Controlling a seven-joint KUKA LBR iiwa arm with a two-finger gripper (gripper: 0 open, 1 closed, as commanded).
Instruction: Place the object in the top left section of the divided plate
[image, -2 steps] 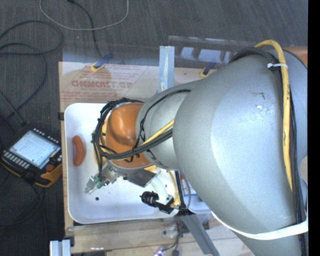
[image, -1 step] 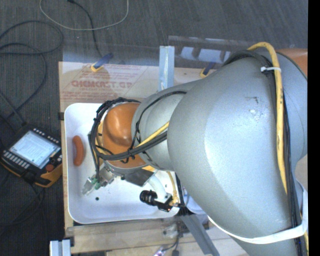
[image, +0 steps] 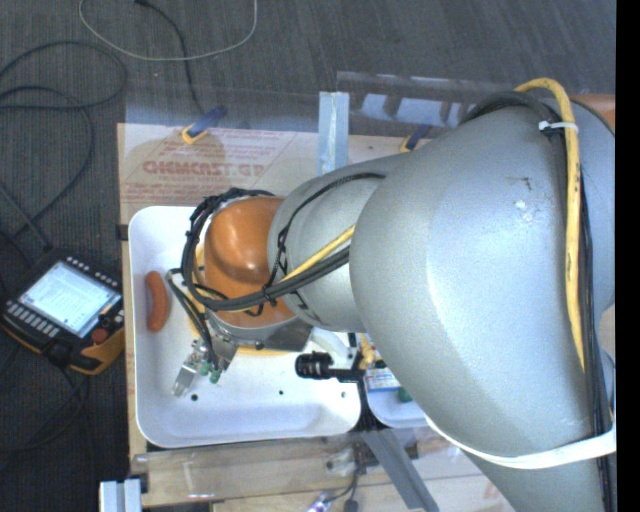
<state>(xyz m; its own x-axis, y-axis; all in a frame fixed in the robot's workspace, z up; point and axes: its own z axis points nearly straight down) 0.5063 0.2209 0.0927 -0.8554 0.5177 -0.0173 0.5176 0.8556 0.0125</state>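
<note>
A red-orange sausage-shaped object (image: 157, 300) lies near the left wall of the left white bin (image: 150, 400). My gripper (image: 189, 379) hangs low over the front left part of that bin's floor, a short way in front of and to the right of the sausage, apart from it. Nothing is visibly between its tips. The orange wrist band (image: 238, 245) and the grey arm (image: 470, 280) cover the middle and back of the bin.
A corner of the right bin (image: 385, 412) peeks out beneath the arm, with a small green-blue item (image: 403, 395) in it. A handheld control pendant (image: 65, 312) lies on the floor to the left of the bench. Cables trail across the dark carpet behind.
</note>
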